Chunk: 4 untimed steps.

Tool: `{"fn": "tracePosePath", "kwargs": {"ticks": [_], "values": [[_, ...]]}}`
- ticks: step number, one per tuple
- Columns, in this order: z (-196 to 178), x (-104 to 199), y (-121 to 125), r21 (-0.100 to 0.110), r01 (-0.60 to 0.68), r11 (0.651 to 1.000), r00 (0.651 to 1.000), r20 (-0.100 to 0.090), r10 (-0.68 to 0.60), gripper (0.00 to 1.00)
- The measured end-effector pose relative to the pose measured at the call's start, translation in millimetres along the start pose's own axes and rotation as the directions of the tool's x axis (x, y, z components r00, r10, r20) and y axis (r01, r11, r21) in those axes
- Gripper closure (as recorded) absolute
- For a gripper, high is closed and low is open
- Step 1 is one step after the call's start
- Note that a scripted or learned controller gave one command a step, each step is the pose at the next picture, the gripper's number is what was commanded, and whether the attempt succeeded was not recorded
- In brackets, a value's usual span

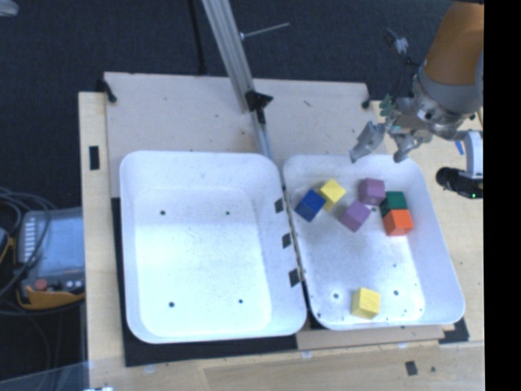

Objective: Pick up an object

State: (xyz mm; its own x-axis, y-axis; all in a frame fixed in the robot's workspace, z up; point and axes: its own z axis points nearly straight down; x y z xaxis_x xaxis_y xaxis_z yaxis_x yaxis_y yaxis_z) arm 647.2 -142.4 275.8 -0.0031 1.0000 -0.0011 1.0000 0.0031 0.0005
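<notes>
The grey arm with its orange band (454,43) reached in from the right, and its two-finger gripper (383,148) hung over the far rim of the right-hand shallow white bin (431,296). The two grey fingers (364,145) were spread apart with nothing between them, their tips above the bin's upper edge and clear of every block.

All the blocks lay in that right bin. Near its far end sat a loose cluster: a small blue cube (309,205) touching a small yellow cube (332,191) at its upper right; further right a purple cube (372,190), and another purple cube (355,216) just below and to its left. Beside these, a green cube (396,200) sat pressed against an orange cube (397,221) directly in front of it. A second yellow cube (366,302) lay well apart from the others, near the bin's front edge.

The left-hand white bin (203,251) stood alongside, its rim touching the right bin's. A slanted aluminium rail (228,39) rose behind the bins.
</notes>
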Motion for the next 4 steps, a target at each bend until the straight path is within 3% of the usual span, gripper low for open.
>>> {"fn": "tracePosePath", "kwargs": {"ticks": [1,3,4], "values": [[-0.1,-0.1,0.0,0.000,0.001,1.000,1.000,0.001,-0.001,0.00],[104.3,-15.9,4.3,0.004,-0.007,1.000,1.000,0.001,0.007,0.00],[136.0,-24.1,5.3,-0.007,-0.001,1.000,1.000,0.001,0.001,0.00]]}}
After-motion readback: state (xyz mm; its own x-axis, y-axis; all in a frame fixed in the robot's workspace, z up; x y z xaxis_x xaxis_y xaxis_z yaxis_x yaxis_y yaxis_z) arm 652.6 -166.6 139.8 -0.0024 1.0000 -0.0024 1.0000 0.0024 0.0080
